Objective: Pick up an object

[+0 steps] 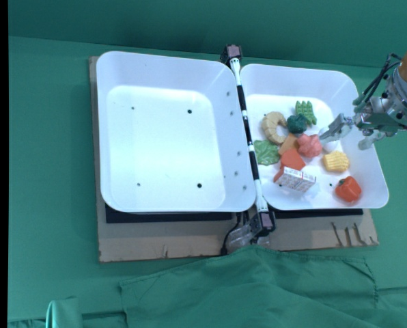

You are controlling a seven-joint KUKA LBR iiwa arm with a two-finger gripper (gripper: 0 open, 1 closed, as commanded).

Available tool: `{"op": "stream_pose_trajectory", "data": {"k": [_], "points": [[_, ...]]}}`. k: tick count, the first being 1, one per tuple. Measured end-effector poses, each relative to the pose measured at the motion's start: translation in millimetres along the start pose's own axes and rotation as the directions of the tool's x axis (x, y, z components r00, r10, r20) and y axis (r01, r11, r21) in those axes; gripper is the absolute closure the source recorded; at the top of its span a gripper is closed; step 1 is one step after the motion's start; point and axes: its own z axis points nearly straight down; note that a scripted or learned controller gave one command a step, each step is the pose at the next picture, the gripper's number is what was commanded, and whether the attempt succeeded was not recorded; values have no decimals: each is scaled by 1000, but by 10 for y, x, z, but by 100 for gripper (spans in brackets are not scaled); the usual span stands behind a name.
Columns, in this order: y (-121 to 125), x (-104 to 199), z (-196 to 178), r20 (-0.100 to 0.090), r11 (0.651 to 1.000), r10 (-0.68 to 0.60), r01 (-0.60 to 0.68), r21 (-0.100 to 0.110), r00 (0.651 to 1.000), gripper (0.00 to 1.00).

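The right bin [340, 84] holds several small toy foods: a tan ring-shaped piece [274, 126], a dark green broccoli [296, 123], a green ridged piece [304, 111], a green leaf [265, 152], an orange block [292, 159], a pink-red star shape [310, 145], a yellow corn piece [336, 161], a small printed carton [298, 179] and a red-orange pepper [348, 189]. My gripper [350, 134] hangs over the right bin's right part, just above the corn and right of the star shape. Its fingers are spread apart with nothing between them.
The left bin [166, 132] sits beside the right one, joined by a black-and-white divider bar [246, 125]. Both rest on a cardboard sheet [162, 241] over green cloth. A fold of green cloth [258, 285] lies in front.
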Motion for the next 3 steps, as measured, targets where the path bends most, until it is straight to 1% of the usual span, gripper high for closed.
{"op": "stream_pose_trajectory", "data": {"k": [2,3], "points": [[10,-77,891,-2,1000,0,0,7,1000,0],[128,-74,1356,-5,1000,-1,1,0,1000,0]]}}
